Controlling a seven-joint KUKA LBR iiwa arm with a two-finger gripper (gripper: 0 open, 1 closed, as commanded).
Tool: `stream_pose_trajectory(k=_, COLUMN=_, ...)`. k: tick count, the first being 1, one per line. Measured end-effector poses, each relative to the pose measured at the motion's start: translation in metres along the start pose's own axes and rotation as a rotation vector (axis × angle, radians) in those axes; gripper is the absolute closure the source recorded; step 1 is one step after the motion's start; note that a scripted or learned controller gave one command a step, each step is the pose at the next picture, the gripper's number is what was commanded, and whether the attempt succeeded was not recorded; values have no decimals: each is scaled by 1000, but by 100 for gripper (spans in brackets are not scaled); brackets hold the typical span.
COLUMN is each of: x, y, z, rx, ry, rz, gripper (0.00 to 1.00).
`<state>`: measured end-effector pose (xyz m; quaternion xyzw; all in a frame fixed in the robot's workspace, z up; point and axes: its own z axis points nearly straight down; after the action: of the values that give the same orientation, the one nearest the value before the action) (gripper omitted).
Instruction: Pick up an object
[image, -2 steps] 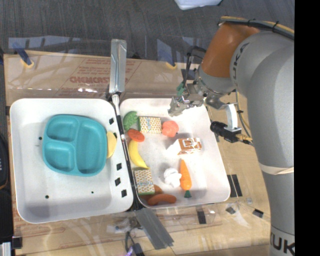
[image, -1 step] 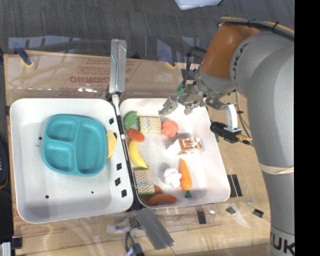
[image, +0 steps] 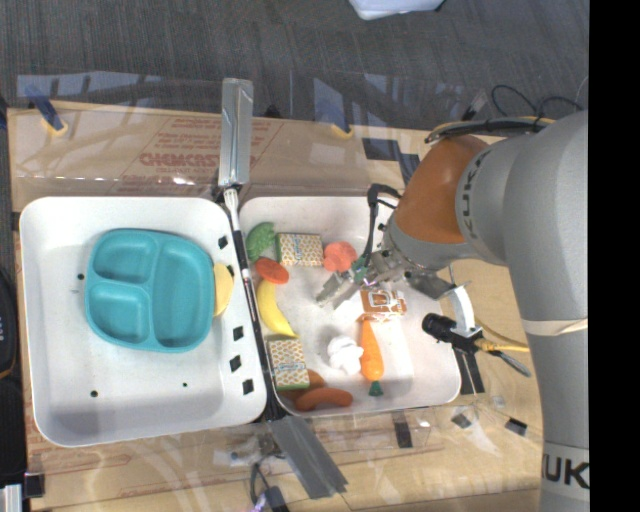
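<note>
My gripper (image: 340, 290) hangs low over the middle of the right bin (image: 435, 372), its two metal fingers spread open with nothing between them. Just above it lies an orange-red round toy (image: 340, 255). A small brown-and-white packet (image: 384, 303) lies right beside it on the right. Further down are a carrot (image: 371, 352) and a white toy (image: 344, 355). A banana (image: 272, 308), a red tomato (image: 271, 270), a green vegetable (image: 262, 240) and a cracker box (image: 300, 249) lie to the left.
A second small box (image: 288, 362) and a sausage (image: 322, 398) lie at the right bin's front left corner. The left bin (image: 60, 400) holds a teal divided plate (image: 150, 290) with a yellow piece (image: 223, 286) at its right edge.
</note>
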<state>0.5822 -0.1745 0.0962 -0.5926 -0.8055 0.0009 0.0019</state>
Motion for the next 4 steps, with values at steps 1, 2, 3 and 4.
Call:
stream_pose_trajectory(k=1, x=-5, y=-59, z=4, rx=-2, ry=0, rz=-92, gripper=0)
stream_pose_trajectory(k=2, x=-2, y=50, z=4, rx=-3, ry=-1, rz=-20, gripper=0)
stream_pose_trajectory(k=3, x=-1, y=51, z=-7, rx=-3, ry=-2, rz=-25, gripper=100)
stream_pose_trajectory(k=4, x=0, y=52, z=-17, rx=-3, ry=-2, rz=-30, gripper=100)
